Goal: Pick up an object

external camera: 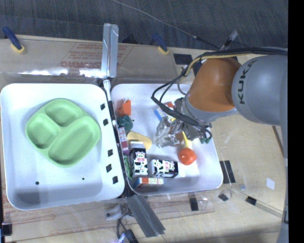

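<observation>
- Our pincer (168,133) hangs low in the right bin (213,178); we cannot tell its grip.
- Just beside it, toward the bin's front edge, lies a tomato (187,156), likely our target.

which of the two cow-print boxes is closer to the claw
The cow-print box lying toward the bin's right, just left of the red ball, is closer to the claw; the other box sits near the divider.

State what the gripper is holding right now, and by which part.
Cannot be told. The gripper is down in the right bin, beside the orange ball.
</observation>
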### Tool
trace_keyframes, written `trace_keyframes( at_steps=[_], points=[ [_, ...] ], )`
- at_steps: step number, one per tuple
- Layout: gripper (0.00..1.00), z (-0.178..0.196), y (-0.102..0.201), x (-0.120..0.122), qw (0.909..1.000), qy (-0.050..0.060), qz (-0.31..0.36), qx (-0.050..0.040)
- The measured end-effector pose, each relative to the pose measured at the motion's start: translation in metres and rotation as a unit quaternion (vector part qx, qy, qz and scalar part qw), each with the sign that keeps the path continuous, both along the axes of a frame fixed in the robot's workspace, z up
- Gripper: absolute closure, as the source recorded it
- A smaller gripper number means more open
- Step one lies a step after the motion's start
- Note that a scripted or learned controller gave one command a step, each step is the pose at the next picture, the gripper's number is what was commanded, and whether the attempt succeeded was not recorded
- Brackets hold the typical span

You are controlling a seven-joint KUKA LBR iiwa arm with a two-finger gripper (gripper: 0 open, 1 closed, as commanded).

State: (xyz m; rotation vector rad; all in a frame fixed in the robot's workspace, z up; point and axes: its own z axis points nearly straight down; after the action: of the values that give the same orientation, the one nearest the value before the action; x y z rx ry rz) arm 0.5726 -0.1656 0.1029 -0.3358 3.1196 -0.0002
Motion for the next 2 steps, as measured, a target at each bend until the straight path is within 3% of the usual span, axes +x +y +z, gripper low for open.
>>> trace_keyframes(
  at_steps=[1,2],
  points=[
    [1.0,0.097,-0.035,0.053,0.9903,-0.002,-0.139,-0.001],
    [1.0,0.148,-0.029,0.073,0.9627,-0.001,-0.27,-0.0001]
  ],
)
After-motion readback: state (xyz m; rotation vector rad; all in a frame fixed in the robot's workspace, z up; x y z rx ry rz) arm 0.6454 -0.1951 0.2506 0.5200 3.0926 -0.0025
